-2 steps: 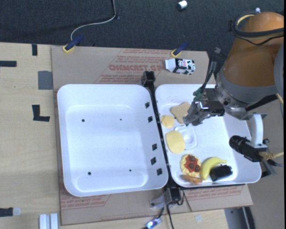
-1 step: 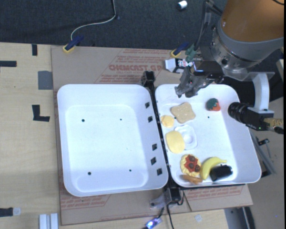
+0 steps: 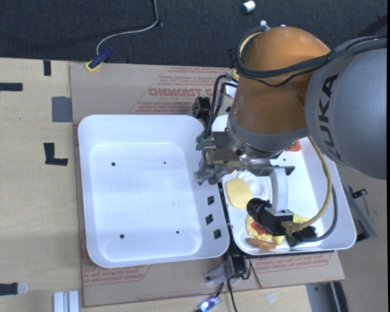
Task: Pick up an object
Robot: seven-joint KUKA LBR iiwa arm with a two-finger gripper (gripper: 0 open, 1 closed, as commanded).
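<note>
Two white bins sit side by side on the bench: the left bin (image 3: 143, 194) and the right bin (image 3: 331, 236), which holds the objects. The arm (image 3: 279, 90), grey with its orange band, hangs low over the right bin and hides most of it. Its gripper (image 3: 268, 177) is somewhere under the wrist, above the near half of that bin, and whether it is open, closed or holding anything I cannot tell from this angle.

Below the wrist lies a pale yellow rounded piece (image 3: 237, 190) on the bin floor, just beside the wall shared with the left bin. Nearer the front rim is a small heap of yellow and red-orange items (image 3: 263, 238), partly covered by black cable fittings. A bit of red (image 3: 294, 147) peeks out behind the arm.

The yellow piece looks like a light plastic toy, probably smooth and a little slippery, stiff enough to take a firm pinch. Judging by its shape, the best hold would be across its narrower width, fingers coming straight down. Its closeness to the bin wall may crowd one finger. The heap looks harder to take, since its items touch each other.
</note>
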